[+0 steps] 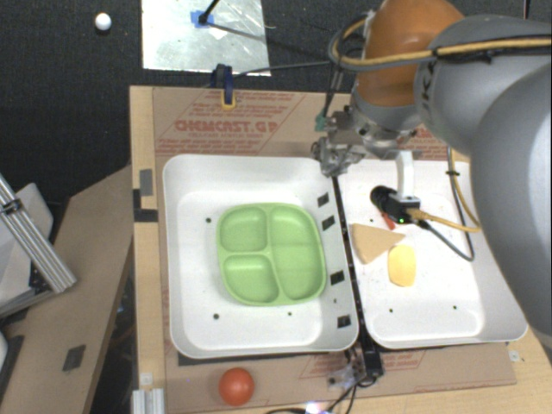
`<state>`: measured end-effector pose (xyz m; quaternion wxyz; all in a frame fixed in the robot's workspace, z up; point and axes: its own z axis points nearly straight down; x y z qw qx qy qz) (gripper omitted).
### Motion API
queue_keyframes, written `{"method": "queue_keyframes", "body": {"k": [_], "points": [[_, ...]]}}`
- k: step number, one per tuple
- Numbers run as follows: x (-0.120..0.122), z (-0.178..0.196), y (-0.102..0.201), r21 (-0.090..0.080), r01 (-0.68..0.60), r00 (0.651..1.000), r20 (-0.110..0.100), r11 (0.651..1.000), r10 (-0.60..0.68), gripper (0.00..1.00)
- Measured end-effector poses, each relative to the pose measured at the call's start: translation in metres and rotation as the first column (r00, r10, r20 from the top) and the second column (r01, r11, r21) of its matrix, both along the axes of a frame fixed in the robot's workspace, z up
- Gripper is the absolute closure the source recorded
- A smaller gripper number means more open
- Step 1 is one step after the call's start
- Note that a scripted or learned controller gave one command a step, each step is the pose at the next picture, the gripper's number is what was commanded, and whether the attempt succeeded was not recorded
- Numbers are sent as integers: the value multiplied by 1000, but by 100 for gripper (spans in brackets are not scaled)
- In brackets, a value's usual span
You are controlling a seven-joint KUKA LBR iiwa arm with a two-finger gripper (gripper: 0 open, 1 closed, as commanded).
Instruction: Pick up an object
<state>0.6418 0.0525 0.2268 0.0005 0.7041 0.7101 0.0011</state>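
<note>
In the right bin (448, 317) lie a tan wedge-shaped piece (373, 241) and, touching its right corner, a small yellow lump (402, 266). A green divided plate (270, 254) sits in the middle of the left bin (194, 317). My gripper (331, 157) hangs over the far end of the wall between the two bins, well behind the wedge and the yellow lump and apart from both. I see nothing in it. The orange band (405, 24) and the grey arm cover the right bin's far right corner.
A small black part (389, 203) with a cable hangs off the wrist, just above the wedge. A red ball (235, 386) rests on the cardboard in front of the left bin. A blue clamp (224, 83) stands at the bench's back edge.
</note>
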Motion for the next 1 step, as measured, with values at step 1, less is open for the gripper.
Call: {"method": "queue_keyframes", "body": {"k": [1], "points": [[1, 7, 55, 2, -1, 1000, 1, 1000, 1, 100]]}}
